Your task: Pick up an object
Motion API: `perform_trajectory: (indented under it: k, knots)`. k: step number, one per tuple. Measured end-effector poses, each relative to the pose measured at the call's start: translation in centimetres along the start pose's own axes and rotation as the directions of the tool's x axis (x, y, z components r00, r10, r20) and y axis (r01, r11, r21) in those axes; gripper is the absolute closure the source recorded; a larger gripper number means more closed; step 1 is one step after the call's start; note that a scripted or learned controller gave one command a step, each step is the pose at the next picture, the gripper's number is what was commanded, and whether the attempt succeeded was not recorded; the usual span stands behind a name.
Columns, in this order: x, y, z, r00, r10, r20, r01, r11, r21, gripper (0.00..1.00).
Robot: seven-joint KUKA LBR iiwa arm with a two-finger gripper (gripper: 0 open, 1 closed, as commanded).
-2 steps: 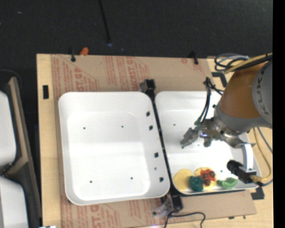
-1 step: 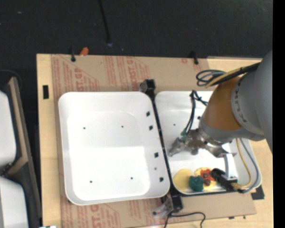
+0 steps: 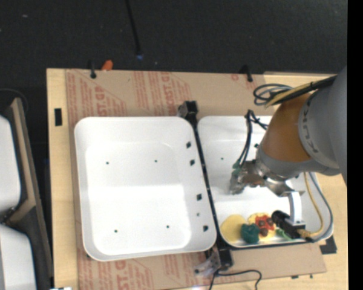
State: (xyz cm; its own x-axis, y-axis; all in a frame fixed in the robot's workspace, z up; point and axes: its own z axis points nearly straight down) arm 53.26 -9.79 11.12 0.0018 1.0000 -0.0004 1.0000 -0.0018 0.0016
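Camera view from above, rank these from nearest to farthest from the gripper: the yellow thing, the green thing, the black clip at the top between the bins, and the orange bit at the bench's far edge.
From the gripper:
1. Yellow thing, just below it in the right bin.
2. Green thing, beside the yellow one; close, but slightly farther.
3. Black clip, up at the bins' top junction.
4. Orange bit, far upper left on the bench edge.

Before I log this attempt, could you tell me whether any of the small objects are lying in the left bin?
No, the small objects lie clustered at the near edge of the right bin, under the arm, while the left bin shows just its white floor.
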Motion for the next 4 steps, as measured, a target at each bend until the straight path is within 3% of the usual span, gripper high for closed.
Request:
perform_trajectory:
  k: [1,2,3,4]
  knots:
    - [0.0,0.0,0.0,1.000,0.001,0.000,-0.001,1.000,0.001,0.00]
    - [1.5,-1.0,-9.4,1.000,-0.003,0.000,0.003,1.000,-0.007,0.00]
    - [0.3,-2.0,-12.3,1.000,-0.001,0.000,0.001,1.000,-0.002,0.00]
    - [0.2,-0.9,1.7,1.000,-0.001,-0.001,0.001,1.000,0.013,0.00]
